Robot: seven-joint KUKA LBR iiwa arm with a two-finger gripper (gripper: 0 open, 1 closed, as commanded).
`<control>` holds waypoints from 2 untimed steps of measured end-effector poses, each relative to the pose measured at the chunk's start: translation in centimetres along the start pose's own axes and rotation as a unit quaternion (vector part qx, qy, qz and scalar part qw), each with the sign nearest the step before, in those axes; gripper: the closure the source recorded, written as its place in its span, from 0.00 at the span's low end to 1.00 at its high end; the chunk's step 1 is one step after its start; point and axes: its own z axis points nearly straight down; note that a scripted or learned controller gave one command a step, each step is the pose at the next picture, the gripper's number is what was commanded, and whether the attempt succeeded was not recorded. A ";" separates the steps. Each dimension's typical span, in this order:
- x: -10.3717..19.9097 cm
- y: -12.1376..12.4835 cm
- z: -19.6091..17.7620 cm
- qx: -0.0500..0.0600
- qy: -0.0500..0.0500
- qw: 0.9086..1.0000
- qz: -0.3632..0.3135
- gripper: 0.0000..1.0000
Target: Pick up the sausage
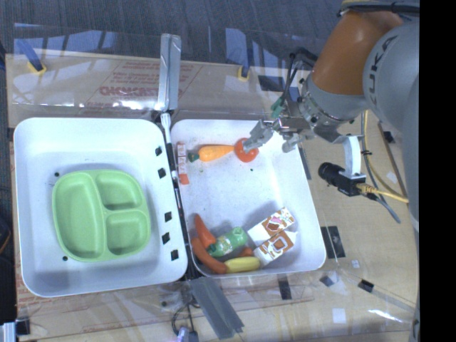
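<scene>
Gripper (265,135) over top of right bin (303,191), by a red tomato (246,151) and a carrot (214,152); can't tell how the claw is set. Sausage (203,232) lies at bin's bottom-left corner, well apart from gripper, beside green bottle (229,241), banana (242,263), cartons (273,235). Green tray (100,215) in left bin (43,141)

Sausage (207,250) half under the green bottle (228,242); arm (370,55) cropped at top edge.
</scene>
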 end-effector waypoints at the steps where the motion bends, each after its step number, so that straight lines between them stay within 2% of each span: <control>1: 2.0 -11.0 9.7 0.001 0.001 0.996 0.087 0.00; 2: -1.0 -10.4 15.6 -0.009 0.001 0.988 0.157 0.00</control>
